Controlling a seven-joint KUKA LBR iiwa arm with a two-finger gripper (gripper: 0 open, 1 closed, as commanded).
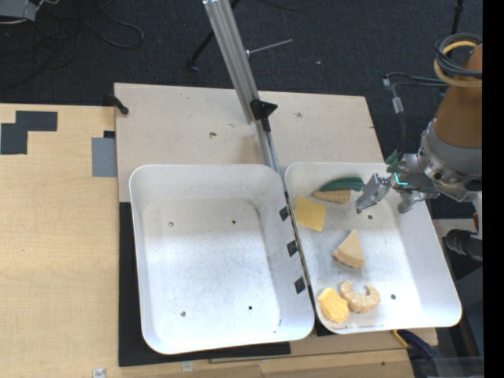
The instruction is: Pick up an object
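Yellow flat foam square [309, 213] hugs right white bin [429, 239] wall; my open, empty claw [387, 198] risks scraping divider, slipping off.

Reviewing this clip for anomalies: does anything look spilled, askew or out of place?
Nothing stands out. The food pieces, such as the yellow square and the wedge, all lie inside the right bin, and the gripper hangs over that bin.

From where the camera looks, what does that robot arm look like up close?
The arm is a rounded grey body with an orange band above the wrist. Yellow and black cables loop near its top, and a thin dark cable runs beside it. It ends in a small metallic grey gripper with two fingers and a tiny green light.
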